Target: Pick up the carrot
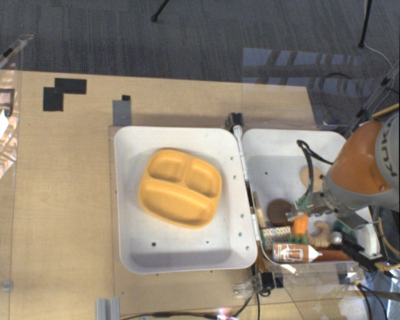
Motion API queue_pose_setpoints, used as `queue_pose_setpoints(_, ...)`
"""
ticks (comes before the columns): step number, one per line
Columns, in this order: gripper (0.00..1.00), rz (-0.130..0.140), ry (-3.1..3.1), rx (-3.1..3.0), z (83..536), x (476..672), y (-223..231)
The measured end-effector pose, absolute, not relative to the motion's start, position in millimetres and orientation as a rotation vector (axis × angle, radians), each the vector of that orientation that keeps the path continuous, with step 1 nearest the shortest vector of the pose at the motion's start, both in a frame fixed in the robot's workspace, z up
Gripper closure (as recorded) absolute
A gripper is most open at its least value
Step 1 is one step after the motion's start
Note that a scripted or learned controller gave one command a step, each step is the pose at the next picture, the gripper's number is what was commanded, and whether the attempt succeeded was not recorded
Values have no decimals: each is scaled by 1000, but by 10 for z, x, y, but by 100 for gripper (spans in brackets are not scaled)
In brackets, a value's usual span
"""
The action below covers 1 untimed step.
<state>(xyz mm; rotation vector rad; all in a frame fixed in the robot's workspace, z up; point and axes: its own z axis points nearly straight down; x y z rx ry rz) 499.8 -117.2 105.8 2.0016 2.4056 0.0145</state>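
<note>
Camera view, carrot [300, 225] in right bin [275, 156], just under claw [304, 212]

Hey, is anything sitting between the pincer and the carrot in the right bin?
Nothing visible does. The pincer is right at the carrot, at its upper end. The brown disc lies just left of the carrot, and the bottle lies below it, neither in between.

A pale wooden bench [62, 206] fills the lower frame, black tape patches [62, 92] stuck on it toward ten o'clock, while dark grey ribbed carpet [206, 37] spans twelve o'clock, crossed by thin black stand legs [161, 10].
</note>
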Motion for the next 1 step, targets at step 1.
queue_pose_setpoints(1,100,2,2200,2237,1841,4900,-1360)
